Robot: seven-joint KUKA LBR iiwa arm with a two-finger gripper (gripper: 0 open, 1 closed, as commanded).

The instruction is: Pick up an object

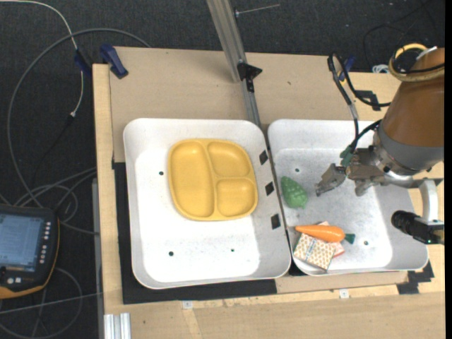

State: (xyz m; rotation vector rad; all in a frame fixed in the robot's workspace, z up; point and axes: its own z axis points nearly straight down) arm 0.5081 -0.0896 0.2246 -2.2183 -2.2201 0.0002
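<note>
In the right bin (367,136) lie a green leafy toy vegetable (294,192), an orange carrot (321,232) with a green tip, and a checkered packet (315,251) on a small white dish at the front edge. My gripper (347,181) hangs over the middle of the right bin, to the right of the green vegetable and above the carrot. Its fingers are spread apart with nothing between them.
The left bin (141,189) holds a yellow divided plate (212,178). A metal pole (224,20) rises behind the bins. Black clips sit on the rim between the bins. A tablet (22,249) lies off the bench at the left.
</note>
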